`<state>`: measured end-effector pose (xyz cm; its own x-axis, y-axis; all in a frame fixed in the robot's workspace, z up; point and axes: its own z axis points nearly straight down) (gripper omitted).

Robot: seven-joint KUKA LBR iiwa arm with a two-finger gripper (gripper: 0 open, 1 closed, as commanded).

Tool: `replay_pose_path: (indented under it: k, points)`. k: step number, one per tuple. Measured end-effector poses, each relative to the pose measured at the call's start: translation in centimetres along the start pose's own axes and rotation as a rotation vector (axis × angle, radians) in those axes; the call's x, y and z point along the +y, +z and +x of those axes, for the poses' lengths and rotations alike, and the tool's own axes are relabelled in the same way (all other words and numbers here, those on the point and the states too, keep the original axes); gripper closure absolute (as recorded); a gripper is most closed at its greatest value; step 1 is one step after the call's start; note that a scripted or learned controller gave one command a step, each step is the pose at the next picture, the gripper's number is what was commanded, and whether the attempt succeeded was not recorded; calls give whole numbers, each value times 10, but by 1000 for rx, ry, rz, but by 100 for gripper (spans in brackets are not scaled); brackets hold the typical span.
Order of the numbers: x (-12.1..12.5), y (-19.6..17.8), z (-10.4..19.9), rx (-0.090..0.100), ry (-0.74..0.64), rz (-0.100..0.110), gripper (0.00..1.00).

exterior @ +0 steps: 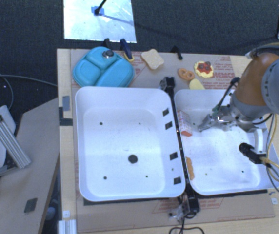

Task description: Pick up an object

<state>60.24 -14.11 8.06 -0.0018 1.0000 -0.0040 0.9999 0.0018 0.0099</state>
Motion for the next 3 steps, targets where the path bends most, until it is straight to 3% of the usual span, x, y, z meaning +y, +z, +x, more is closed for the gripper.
replay_pose_path:
  k: [1,2,3]
  points:
    - [-32,-9,-68,2,2,-3,0]
    - [-30,-20,-68,-5,0,-8,100]
    - [-76,-13,5,8,-6,14,100]
